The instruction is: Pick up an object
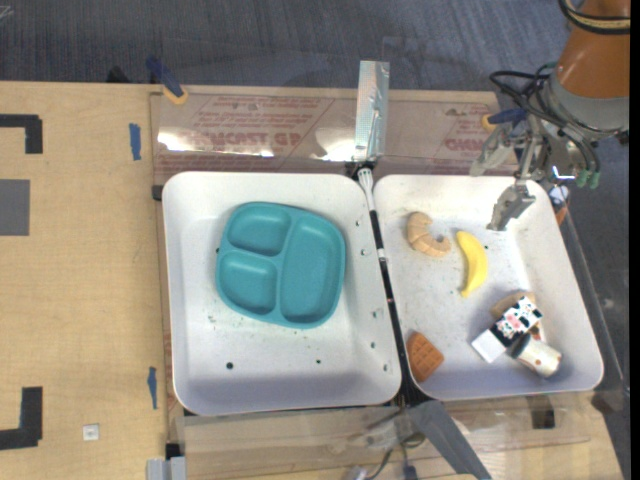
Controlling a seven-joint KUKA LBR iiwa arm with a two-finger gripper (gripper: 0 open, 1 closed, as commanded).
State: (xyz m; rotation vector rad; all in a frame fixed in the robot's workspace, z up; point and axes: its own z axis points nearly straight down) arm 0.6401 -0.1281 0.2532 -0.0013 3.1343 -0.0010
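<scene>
Banana (472,262) low-left of the claw (512,206) — apart, untouched — claw's spread impossible to tell

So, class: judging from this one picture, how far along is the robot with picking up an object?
Nothing looks picked yet. The banana, croissant, waffle and cow-print toy all lie in the right bin. The tool is over that bin's far side, near the banana. The whole grasp and lift remain.

I read even, bright overhead light, glare on the clear plastic sheet (260,128), soft short shadows, slight overall softness.
</scene>
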